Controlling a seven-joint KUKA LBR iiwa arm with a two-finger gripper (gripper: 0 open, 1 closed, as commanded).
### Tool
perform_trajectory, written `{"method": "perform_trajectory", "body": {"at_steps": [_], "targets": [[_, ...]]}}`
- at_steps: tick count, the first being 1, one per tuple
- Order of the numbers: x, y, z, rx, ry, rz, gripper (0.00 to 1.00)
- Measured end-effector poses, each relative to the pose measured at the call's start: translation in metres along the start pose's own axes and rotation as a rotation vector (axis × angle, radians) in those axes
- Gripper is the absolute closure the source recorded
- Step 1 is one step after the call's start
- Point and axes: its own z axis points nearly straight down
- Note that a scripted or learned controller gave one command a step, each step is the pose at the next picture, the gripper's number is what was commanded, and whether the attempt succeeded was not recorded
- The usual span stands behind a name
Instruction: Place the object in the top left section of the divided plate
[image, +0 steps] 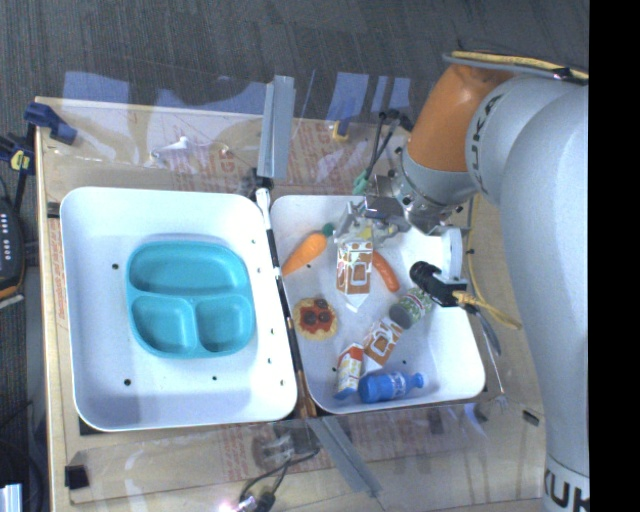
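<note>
A turquoise divided plate (190, 298) lies in the left white bin (90, 230); it has one wide section at the top and two smaller ones below, all bare. My gripper (362, 218) hangs over the upper middle of the right bin (455, 360), just above a small white and orange carton (353, 266). An orange carrot (305, 253) lies to the carton's left and a red-orange chili (386, 272) to its right. The wrist hides how the gripper meets the carton.
Lower in the right bin lie a round pizza-like toy (317, 318), a dark green bottle (408, 307), a second small carton (383, 342), a small tube (349, 368) and a blue bottle (390, 385). The arm's grey body covers the right side.
</note>
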Motion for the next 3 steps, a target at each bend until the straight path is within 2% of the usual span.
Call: {"method": "perform_trajectory", "body": {"at_steps": [1,2,3], "targets": [[0.096,-0.032,0.018,0.001,-0.002,-0.404,1.0],[0.159,-0.07,0.017,0.001,-0.003,-0.66,1.0],[0.152,-0.118,0.018,0.002,-0.003,-0.85,1.0]]}}
